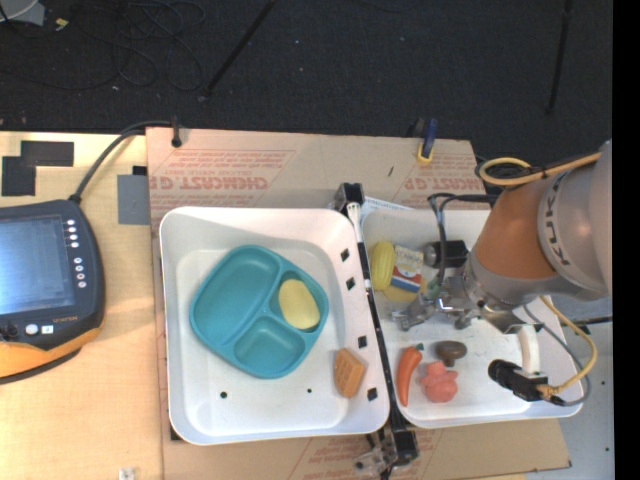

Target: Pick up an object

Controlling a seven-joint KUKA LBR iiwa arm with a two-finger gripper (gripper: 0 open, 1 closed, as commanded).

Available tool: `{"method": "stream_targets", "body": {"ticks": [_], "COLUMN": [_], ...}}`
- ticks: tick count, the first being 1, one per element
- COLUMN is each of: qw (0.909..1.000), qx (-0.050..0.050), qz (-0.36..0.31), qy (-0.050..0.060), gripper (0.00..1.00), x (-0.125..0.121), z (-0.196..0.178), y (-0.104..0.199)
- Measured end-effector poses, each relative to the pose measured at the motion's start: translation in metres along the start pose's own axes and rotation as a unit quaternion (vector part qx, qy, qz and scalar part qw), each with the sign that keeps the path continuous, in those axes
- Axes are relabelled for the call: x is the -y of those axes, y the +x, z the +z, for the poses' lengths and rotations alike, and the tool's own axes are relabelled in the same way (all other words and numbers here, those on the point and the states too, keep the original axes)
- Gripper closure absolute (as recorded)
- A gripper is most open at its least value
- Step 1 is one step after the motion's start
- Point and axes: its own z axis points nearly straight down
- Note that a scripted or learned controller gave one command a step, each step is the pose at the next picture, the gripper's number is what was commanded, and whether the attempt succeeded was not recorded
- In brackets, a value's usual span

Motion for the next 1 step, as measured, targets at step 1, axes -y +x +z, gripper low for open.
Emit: {"method": "stream_targets", "body": {"ticks": [1], "qw": [1.0], "qx": [-0.001], "qz": [0.001], "qy": [0.003], "gripper": [0.0], "x": [0.0749], "z": [0.0002], "y": [0.0002]}}
